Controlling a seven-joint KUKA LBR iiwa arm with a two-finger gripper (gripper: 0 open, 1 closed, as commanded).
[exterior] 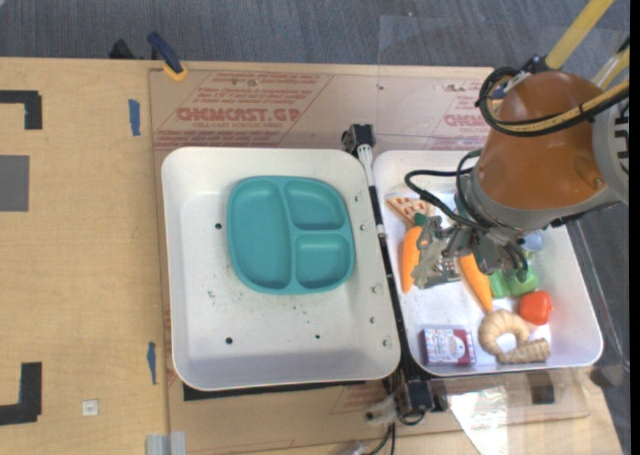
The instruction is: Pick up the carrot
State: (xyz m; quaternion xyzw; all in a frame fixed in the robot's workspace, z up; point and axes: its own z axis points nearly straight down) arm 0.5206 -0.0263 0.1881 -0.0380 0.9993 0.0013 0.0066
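Note:
The carrot (477,283) is an orange tapered piece lying at a slant in the middle of the right bin (585,338), with a green leafy bit (519,279) at its right. My gripper (438,257) hangs low over the same bin, just left of the carrot and close to it. A second orange piece (410,255) lies upright-long just left of the gripper. The wrist with its orange band (545,143) covers the back part of the bin. Nothing can be seen held in the gripper.
In the right bin also lie a red tomato-like ball (537,306), a tan croissant-like piece (510,335), a maroon packet (447,346) and a checkered wedge (408,207). The left bin (190,323) holds a teal divided plate (292,233).

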